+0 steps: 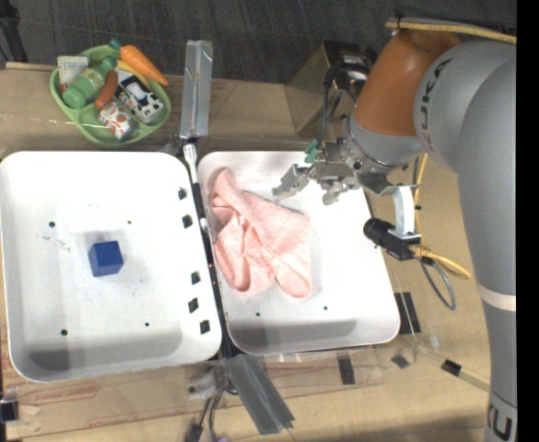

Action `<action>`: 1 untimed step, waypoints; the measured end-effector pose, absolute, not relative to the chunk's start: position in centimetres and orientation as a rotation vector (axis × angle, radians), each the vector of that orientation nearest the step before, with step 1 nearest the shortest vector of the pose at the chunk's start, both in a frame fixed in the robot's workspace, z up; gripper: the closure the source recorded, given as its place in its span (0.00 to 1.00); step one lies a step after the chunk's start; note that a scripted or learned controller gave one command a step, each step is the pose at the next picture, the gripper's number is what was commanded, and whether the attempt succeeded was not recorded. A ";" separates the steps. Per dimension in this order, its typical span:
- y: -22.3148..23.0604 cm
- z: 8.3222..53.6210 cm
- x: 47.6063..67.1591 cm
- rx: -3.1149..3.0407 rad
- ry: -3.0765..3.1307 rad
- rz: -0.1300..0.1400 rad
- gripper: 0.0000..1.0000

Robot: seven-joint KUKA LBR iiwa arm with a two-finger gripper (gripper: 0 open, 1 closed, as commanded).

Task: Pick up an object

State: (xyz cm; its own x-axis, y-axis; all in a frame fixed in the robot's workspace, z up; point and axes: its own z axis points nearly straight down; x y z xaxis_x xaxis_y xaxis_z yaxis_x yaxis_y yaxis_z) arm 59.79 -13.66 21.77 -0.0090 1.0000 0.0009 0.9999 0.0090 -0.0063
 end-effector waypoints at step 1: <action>-18.4 9.3 60.9 -2.236 -2.207 0.001 0.00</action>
